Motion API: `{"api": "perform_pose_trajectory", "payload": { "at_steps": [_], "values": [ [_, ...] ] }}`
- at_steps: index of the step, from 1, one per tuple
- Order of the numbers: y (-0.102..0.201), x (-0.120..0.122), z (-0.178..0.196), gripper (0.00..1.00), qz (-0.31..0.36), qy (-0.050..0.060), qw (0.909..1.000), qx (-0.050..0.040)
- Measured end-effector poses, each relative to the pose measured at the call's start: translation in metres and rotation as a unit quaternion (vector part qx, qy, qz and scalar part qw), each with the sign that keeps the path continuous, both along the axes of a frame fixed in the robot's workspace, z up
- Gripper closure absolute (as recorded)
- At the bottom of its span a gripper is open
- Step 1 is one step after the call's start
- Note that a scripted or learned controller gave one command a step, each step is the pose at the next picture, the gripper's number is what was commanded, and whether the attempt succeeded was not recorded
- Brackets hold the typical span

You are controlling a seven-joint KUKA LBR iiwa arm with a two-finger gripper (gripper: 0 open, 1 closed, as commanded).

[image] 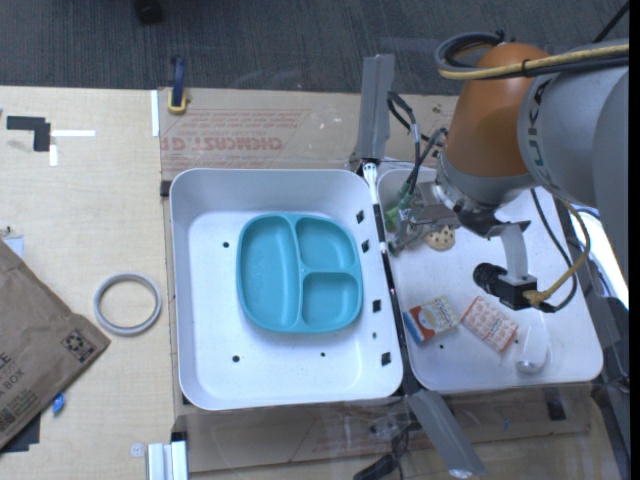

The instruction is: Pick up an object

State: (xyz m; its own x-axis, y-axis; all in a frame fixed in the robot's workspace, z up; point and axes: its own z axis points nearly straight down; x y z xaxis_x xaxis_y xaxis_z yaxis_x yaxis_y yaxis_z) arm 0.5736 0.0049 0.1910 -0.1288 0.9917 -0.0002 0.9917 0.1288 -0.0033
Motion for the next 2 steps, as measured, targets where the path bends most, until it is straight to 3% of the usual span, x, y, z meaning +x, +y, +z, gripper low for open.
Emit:
{"api": "perform_pose_trajectory", "payload": {
  "at_steps": [1,2],
  "values": [
    [-0.030,0.040,0.018,1.00,-0.010,-0.001,0.9999,-0.0008],
    [-0.078,0.006,0.000,1.00,0.161,0.000,0.9869,0.0004]
  ]
}}
